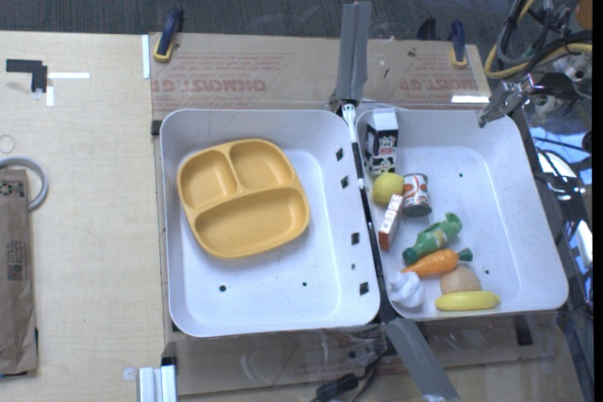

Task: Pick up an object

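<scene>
At the right bin's (499, 202) 1 o'clock corner, gripper (500, 103) sits at the rim; its opening, cannot tell. Milk carton (382, 138) at 11 o'clock, can (415, 194) and carrot (438, 262) toward 8, banana (467, 300) at 6, none held.

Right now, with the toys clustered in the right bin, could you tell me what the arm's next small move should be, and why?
Probably swing left and down over the right bin, toward the banana. The gripper sits at the bin's far right corner, holding nothing, and the banana lies at the cluster's near edge, open on its near side.
</scene>
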Available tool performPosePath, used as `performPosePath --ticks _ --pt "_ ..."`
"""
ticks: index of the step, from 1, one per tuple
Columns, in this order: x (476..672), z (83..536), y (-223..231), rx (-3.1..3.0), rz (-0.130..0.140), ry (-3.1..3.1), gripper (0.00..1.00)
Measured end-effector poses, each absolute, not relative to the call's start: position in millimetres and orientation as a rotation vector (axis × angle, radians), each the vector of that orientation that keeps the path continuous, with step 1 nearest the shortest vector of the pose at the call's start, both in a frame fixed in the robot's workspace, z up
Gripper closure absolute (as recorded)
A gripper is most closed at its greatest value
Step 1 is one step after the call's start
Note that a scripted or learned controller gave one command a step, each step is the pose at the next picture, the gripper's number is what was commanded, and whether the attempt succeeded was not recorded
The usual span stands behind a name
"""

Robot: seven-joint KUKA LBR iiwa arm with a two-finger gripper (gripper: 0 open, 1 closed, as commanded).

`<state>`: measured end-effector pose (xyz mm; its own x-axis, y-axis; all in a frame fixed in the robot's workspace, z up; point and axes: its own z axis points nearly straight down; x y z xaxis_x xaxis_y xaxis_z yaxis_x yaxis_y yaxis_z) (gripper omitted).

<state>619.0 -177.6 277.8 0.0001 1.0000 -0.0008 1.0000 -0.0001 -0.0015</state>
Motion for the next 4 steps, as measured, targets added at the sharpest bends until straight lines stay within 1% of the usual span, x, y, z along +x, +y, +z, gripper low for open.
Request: performPosePath --ticks 1,2,3,4 --pt "571.8 101.5 -196.2 -2.289 0.003 -2.152 0.00" --pt "506.7 90.9 -114.2 -2.093 0.003 -2.341 0.00" --pt "506.3 99.5 -116.1 -2.098 0.005 -2.335 1.00" --pt "575.9 138.1 -133.6 -1.726 0.001 -2.628 1.00"
